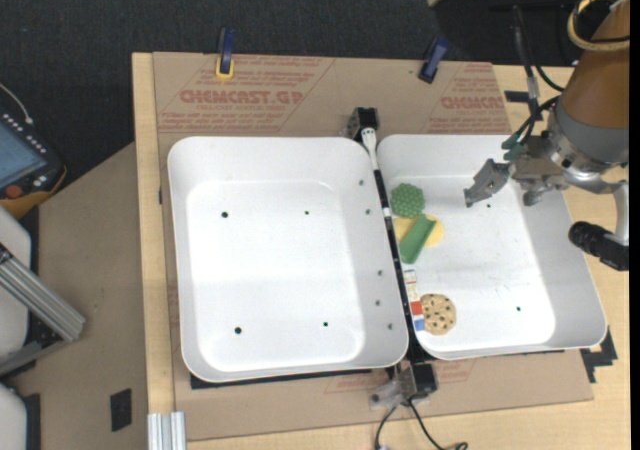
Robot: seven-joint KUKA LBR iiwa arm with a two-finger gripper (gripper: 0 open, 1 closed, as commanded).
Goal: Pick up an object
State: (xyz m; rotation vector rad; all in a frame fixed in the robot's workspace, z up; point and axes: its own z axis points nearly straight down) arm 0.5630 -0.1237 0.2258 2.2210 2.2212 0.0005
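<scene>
Right bin: green round piece, yellow-and-green item and cookie lying along its left wall, all untouched. Gripper poised above the bin's upper middle, fingers spread apart with nothing between them, well apart from every object. Pick not yet begun; target choice, descent, closing and lift all outstanding. Left bin: no part in this.

Brown protective sheet under the two white bins bears faded red print: "CHEMCAST GP" at about 11 o'clock, above the left bin. A similar red mark at 1 o'clock is too faint to read.
</scene>
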